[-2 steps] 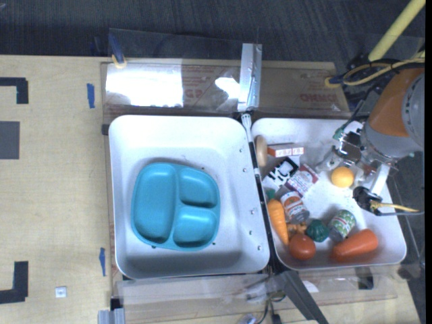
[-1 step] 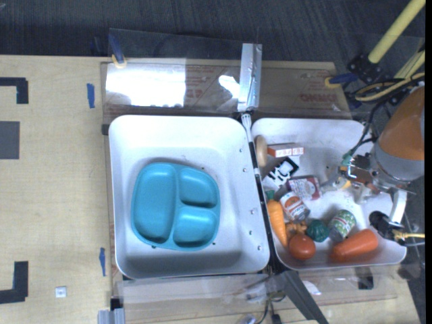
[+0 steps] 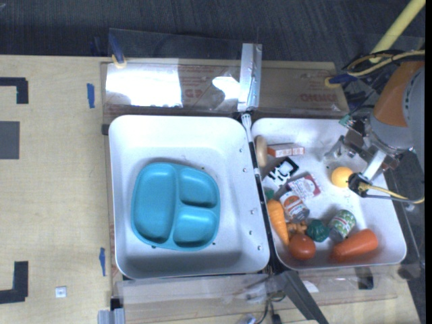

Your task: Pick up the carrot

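Gripper (image 3: 344,147): grip state unreadable (nothing visibly held). Carrot (image 3: 277,221) lies well away from it, crowded by packet (image 3: 297,198) and tomato (image 3: 302,246). Likely risk: pinching a neighbour instead.

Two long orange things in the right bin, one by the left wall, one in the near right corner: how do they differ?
The slim orange piece is paler and thinner; the red-orange piece is redder and thicker. The slim orange piece lies along the left wall, far to near; the red-orange piece lies almost crosswise by the near wall. Both lie flat in the right bin.
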Controlling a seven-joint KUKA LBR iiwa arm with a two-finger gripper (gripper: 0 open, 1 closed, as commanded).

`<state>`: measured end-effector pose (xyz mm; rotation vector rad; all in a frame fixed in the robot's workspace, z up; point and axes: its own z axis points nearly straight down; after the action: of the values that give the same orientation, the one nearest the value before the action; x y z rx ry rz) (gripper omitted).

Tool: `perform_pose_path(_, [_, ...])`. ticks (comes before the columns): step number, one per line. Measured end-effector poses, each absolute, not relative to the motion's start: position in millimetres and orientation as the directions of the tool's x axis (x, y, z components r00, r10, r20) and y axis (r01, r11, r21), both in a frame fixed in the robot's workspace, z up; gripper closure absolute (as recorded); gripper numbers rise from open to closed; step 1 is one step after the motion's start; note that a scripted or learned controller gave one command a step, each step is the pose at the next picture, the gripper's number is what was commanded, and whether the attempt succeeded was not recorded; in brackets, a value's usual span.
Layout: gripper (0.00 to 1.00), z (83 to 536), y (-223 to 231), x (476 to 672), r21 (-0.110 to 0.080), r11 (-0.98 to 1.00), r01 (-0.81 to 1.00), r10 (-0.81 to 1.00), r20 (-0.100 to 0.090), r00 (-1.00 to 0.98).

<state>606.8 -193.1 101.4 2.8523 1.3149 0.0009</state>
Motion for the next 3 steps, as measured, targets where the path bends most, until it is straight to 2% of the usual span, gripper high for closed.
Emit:
perform_pose_path(1, [0.0, 174, -211, 657.6, 0.003, -0.783, 0.622, 0.622, 0.002, 0.783])
perform_pose_path(2, [0.0, 123, -166, 612.5, -0.008, -0.893, 0.451, 0.451, -0.006, 0.893])
perform_pose_path(3, [0.0, 132, -147, 651.9, 0.0, -0.963, 0.268, 0.268, 0.0, 0.963])
